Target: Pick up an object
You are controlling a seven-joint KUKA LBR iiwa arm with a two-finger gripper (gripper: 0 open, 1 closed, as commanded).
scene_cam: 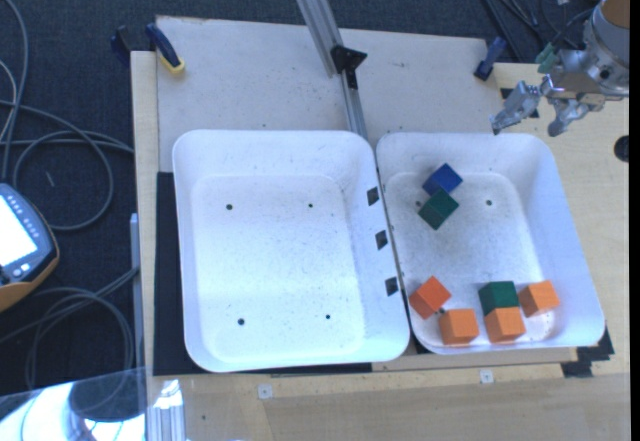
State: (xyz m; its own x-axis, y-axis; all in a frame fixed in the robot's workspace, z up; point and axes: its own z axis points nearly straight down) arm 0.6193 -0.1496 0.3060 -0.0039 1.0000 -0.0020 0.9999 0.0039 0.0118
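- Two shallow white bins sit side by side on the bench (250, 79); the right bin (570, 229) serves as the landmark below.
- Left bin (200, 189) touches the right bin's left wall along a seam marked by three small dark tabs; its floor is bare apart from speckles and four dark dots.
- Grey arm (615, 24) enters above the right bin's upper right corner, outside the rim.
- Gripper (537, 117) hangs just over the right bin's top rim, with nothing between its fingers; the two fingers are spread apart, one toward the bin's middle, the other toward its right corner.
- Green block (498, 296) lies near the right bin's bottom wall, touching the orange block (505, 325) below it.
- Blue block (443, 178) lies in the right bin's upper middle, turned so a corner points toward the top rim; it touches a dark green block (437, 211) just beneath it, likewise turned corner-on.
- Three more orange blocks lie along the right bin's bottom wall: one (430, 296) tilted, nearest the left wall; one (459, 326) just right of it; one (540, 297) nearest the right wall.
- All blocks are near-cubes, so no long axis can be told.
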